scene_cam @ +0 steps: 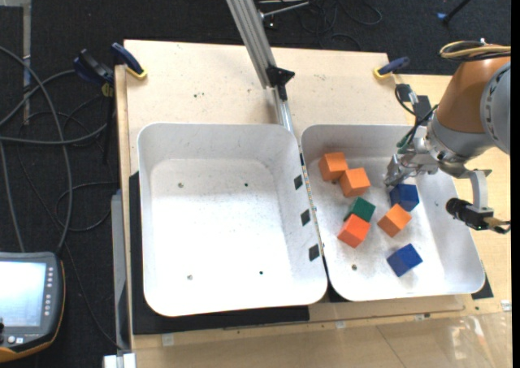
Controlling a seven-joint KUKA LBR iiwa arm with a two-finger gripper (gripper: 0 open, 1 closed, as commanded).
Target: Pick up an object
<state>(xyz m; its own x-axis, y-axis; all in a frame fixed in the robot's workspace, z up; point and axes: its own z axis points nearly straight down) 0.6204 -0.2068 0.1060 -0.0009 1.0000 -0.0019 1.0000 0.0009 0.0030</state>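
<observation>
My end effector (398,175) hangs over the blue cube (404,196), right of centre; its opening I cannot tell. I should descend straight, clearing neighbouring cubes.

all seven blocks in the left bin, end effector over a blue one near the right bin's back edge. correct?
Not quite: the camera view shows the blocks in the right bin, not the left bin. There are seven of them: four orange, two blue, one green. The end effector does sit over the blue block towards the right bin's back edge.
</observation>
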